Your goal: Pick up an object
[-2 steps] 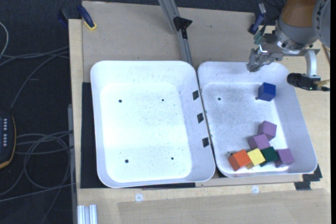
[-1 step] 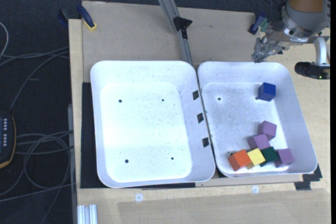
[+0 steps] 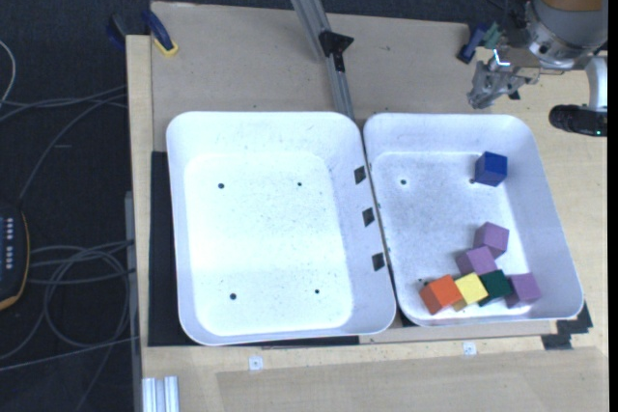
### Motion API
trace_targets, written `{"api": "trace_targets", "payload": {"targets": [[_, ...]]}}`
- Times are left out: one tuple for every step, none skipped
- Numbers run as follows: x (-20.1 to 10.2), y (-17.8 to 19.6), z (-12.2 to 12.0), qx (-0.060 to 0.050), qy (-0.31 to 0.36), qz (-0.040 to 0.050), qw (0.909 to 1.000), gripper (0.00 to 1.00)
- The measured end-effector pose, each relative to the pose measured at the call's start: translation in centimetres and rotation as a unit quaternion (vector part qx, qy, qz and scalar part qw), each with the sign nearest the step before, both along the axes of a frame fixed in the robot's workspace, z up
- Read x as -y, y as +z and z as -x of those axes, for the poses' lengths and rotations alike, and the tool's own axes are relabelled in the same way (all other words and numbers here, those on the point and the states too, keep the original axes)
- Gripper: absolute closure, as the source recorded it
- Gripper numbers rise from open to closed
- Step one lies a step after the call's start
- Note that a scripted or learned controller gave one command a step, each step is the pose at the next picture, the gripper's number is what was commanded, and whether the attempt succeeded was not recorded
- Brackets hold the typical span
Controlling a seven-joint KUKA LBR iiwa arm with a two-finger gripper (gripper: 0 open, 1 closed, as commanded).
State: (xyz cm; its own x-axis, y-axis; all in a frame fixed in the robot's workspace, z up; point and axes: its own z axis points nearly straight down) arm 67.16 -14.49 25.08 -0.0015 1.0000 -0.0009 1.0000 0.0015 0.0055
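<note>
Claw [image 3: 494, 84] hangs past the far rim of the right bin [image 3: 541, 159], over bare bench, nothing between its fingers. Whether the fingers are apart or together: cannot tell, the view is too small and cluttered there.

Camera view, right bin: blue cube [image 3: 491, 168] sits alone near the far right corner. Rest are bunched at the near right corner: purple cube [image 3: 492, 236], second purple cube [image 3: 477, 260] touching it, third purple cube [image 3: 524, 288] by the near wall, green cube [image 3: 497, 285], yellow cube [image 3: 471, 288], orange cube [image 3: 443, 293]. Yellow and orange touch; green is wedged between yellow and the third purple.

Key relation: blue cube lies just inside the rim nearest the claw, almost straight toward the camera from it. It stands apart from every other block, so my judgement is that it is the easiest target; the cluster offers little finger clearance. Cubes have no long axis to align to.

Left bin [image 3: 183, 207]: white floor with dark specks.

No labels, brands or legible writing.
</note>
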Motion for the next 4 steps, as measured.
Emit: {"api": "trace_targets", "payload": {"targets": [[-5.5, -0.7, 2.8, -0.004, 0.002, -0.0017, 1.0000, 1.00], [-10.4, 0.2, 4.7, -0.003, 0.002, -0.0022, 1.0000, 1.00], [-14.6, 0.7, 6.7, -0.004, 0.002, -0.0018, 1.0000, 1.00], [-18.9, 1.2, 8.9, -0.004, 0.002, -0.0019, 1.0000, 1.00]]}}
